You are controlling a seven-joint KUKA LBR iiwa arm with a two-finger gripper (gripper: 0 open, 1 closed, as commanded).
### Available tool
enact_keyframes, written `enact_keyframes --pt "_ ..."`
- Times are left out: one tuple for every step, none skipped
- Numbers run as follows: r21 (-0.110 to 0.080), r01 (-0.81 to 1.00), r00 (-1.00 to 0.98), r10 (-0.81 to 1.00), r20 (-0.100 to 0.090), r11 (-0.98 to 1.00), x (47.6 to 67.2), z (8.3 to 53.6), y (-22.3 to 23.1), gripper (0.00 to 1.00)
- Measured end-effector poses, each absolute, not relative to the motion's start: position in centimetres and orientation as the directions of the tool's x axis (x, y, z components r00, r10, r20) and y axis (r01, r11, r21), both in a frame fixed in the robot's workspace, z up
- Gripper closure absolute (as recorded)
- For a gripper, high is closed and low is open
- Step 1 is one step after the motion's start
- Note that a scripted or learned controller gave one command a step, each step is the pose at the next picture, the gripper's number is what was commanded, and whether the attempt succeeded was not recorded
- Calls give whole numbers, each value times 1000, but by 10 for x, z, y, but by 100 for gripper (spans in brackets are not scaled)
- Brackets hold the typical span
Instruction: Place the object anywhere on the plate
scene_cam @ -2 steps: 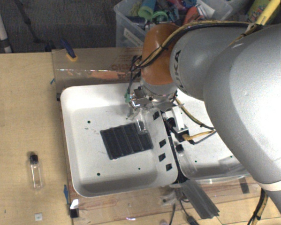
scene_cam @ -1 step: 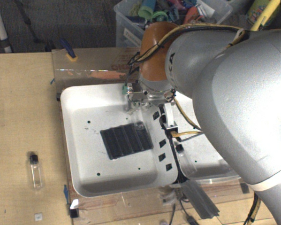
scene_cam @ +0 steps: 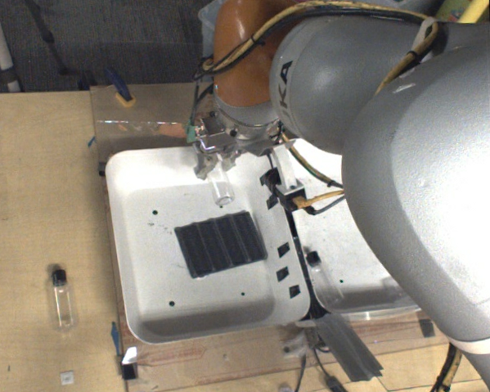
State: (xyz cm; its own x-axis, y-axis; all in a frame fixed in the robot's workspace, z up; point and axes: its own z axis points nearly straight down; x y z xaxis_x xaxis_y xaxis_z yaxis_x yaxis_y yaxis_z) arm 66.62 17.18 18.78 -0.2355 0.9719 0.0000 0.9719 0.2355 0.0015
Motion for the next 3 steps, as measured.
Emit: enact_keyframes --pt "1 871 -492 871 0 492 666 188 168 100" --pt "3 936 -352 936 0 352 667 195 202 100" --pt "-2 971 -240 971 1 240 666 158 211 100"
